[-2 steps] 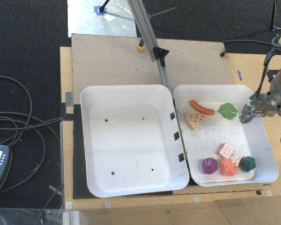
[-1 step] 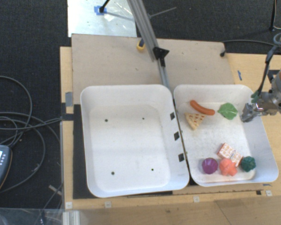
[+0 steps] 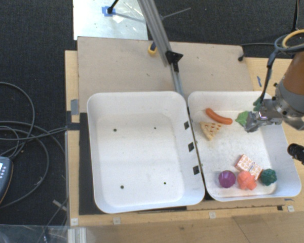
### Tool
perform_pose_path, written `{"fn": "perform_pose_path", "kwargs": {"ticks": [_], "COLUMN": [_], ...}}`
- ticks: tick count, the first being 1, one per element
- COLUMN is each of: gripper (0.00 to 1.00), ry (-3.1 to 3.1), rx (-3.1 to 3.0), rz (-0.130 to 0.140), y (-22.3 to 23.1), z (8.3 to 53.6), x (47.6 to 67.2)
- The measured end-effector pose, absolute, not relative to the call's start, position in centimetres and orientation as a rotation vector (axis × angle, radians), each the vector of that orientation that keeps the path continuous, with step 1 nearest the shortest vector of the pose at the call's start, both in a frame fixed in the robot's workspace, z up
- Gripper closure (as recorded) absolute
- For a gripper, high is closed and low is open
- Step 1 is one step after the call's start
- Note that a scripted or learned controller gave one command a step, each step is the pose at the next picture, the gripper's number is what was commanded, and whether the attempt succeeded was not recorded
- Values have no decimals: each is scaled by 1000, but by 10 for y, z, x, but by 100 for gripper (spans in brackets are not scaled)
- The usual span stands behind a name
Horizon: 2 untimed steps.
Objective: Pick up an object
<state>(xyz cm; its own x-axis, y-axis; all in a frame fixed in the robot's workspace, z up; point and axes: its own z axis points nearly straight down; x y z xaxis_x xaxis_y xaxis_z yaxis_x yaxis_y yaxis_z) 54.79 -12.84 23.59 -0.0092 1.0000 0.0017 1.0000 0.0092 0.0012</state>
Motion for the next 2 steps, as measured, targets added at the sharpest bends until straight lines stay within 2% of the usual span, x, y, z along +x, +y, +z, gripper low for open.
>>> {"fn": "perform_pose_path", "kwargs": {"ticks": [1,2], "gripper": [100,100], "ry": [-2230,-2233], "rx": [-2210,-2210], "rz": [-2,-5], "y": [-79,-30], "z": [226,237], "x": [533,525]}}
